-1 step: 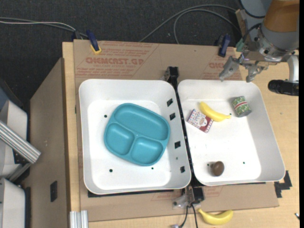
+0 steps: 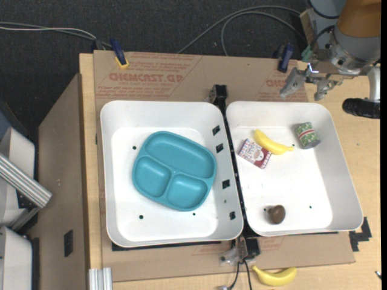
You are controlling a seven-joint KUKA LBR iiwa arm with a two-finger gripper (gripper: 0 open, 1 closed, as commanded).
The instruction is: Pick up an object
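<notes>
Banana touches pink packet, seemingly overlapping.

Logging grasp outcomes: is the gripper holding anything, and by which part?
Nothing is held: the gripper hangs open above the right white bin's far rim.

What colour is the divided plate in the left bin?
Teal blue all over, plain; the divided plate shows best in the camera view.
</notes>
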